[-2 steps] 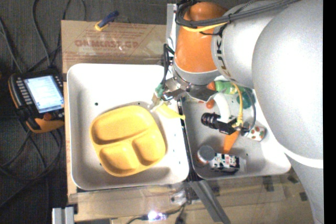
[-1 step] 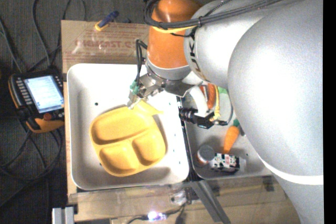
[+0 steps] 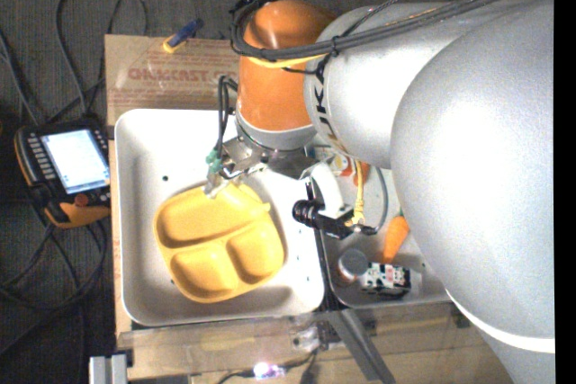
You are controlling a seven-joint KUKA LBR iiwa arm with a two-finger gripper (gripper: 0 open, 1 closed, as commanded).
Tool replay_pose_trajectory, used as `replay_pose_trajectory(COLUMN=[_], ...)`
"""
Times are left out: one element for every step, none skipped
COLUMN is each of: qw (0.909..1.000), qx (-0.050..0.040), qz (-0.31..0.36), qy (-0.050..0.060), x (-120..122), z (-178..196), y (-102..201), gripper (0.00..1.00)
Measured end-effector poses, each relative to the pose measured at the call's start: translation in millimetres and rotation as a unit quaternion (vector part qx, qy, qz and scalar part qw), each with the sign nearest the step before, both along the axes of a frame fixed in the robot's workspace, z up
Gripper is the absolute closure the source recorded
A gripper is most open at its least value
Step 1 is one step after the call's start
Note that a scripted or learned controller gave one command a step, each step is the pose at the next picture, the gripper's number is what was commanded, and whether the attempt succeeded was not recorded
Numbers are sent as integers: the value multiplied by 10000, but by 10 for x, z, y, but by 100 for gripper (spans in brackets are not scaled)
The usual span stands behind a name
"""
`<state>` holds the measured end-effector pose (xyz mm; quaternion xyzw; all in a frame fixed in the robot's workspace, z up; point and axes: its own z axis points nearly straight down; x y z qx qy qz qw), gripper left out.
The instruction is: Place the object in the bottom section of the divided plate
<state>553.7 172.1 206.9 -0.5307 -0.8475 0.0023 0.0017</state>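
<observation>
Camera view: a yellow divided plate (image 3: 220, 247) is lying in the left bin (image 3: 135, 220), its sections bare, while the arm (image 3: 378, 103) is reaching in from the right and looming over both bins. The gripper (image 3: 220, 177) is hanging just above the plate's top rim; what it grips, if anything, cannot be told. An orange carrot-shaped piece (image 3: 394, 237) is lying in the right bin (image 3: 355, 299). A pendant (image 3: 67, 166) is glowing beside the bench.
</observation>
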Motion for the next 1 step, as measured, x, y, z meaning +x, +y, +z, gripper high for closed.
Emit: replay_pose_trajectory(qw=[9955], qx=[-6], qz=[948], qy=[-8], x=[79], z=[21], y=[-460], gripper=[100])
